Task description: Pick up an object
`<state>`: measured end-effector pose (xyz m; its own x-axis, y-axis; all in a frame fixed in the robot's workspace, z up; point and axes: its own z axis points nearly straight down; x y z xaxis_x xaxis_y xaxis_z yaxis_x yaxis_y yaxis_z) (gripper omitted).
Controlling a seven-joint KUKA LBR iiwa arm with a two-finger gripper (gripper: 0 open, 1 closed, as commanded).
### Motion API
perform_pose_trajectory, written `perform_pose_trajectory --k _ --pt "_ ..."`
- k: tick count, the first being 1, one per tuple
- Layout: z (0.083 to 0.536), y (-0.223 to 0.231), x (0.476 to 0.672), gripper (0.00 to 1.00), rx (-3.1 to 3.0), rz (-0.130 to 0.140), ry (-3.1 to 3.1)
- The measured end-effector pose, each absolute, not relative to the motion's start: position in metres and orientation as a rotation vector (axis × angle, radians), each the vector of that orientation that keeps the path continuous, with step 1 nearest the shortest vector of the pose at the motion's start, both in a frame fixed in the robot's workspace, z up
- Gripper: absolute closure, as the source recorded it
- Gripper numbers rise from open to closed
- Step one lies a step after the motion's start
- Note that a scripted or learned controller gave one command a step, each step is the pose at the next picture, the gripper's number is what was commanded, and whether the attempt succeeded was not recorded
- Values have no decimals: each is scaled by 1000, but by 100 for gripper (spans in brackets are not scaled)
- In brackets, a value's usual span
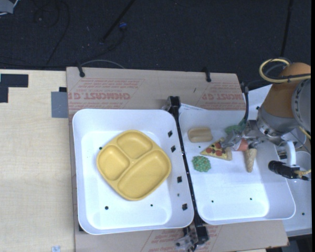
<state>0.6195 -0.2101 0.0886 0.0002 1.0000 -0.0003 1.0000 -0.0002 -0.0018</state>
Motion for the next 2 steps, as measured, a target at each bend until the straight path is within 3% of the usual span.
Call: perform_pose_trajectory --k 1,2 --pt "105 -210 623 100 -2224 -8 -2225" --pt "150 -204 623 100 -2220 -1 -2224"
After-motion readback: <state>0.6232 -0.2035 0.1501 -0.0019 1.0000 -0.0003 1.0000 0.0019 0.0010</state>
